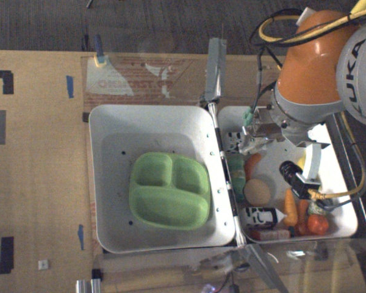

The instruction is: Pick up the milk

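Approach step, by the look of it: arm's wrist hangs over the right bin [348,221] w/ the pincer [251,140] low at that bin's upper-left corner, nothing seen between its tips. How far the pincer is open can't be told; the tips blur into dark clutter under them.

Milk is probably the small black-and-white carton [261,215], lying on its side well below the pincer near the bin's front wall, though the label is too small to read. Next move, as a judgement: shift the pincer down-frame to sit above the carton, line up across its narrow side, then descend.

Obstacles: tan ball [257,191] sits between pincer and carton, just beside the carton; carrot [291,207] and tomato [318,224] crowd its right. Green tray [169,190] lies in the left bin [104,163], well left of the pincer, no hindrance.
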Tool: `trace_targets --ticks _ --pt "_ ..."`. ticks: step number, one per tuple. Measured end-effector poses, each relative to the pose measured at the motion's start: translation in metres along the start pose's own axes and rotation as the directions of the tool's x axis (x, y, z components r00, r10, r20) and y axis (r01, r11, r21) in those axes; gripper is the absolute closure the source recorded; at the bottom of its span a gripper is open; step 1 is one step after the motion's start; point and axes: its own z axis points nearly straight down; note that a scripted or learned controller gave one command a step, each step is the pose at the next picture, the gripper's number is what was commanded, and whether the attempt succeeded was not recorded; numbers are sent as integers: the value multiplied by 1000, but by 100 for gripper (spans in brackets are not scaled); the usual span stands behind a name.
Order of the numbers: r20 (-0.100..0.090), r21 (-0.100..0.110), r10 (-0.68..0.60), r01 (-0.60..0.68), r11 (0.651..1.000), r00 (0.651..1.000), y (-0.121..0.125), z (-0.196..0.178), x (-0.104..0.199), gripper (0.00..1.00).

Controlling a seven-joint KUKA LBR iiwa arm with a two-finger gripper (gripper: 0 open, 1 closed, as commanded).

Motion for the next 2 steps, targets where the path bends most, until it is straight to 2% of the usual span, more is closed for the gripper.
trace_targets --ticks 1,2 --pt "0 1 115 -115 993 993 5 -15 25 100" --pt "2 7 410 -410 912 912 -11 -2 -23 100"
